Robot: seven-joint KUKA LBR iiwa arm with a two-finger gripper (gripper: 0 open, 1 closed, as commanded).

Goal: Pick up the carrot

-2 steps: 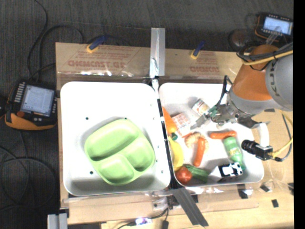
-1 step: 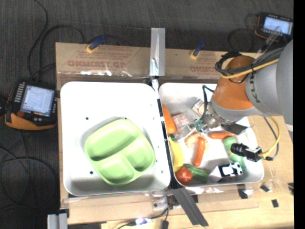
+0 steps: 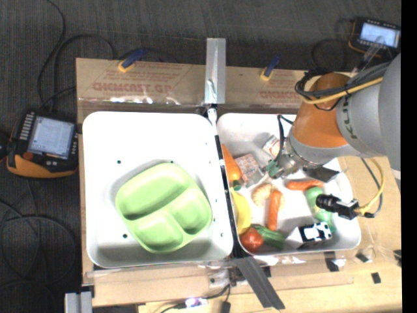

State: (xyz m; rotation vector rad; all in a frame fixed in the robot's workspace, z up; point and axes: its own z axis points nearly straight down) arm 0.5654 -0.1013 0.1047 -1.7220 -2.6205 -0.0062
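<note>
The carrot (image 3: 275, 208), an orange tapered piece, lies nearly upright in the view in the middle of the right bin (image 3: 247, 130), among other toy food. My gripper (image 3: 279, 166) hangs below the orange wrist band, low over the bin's centre. It sits just above and slightly right of the carrot's upper end, next to a small printed packet (image 3: 247, 167). I see nothing held in it. The grey arm covers the bin's upper right part.
A second orange piece (image 3: 301, 185) with a green end (image 3: 316, 194) lies right of the carrot, and a third (image 3: 229, 165) runs along the bin's left wall. Banana (image 3: 241, 210), tomato (image 3: 251, 238), green vegetable (image 3: 271, 236) and a black-white item (image 3: 316, 232) crowd the front. The left bin (image 3: 104, 135) holds a green divided plate (image 3: 163, 206).
</note>
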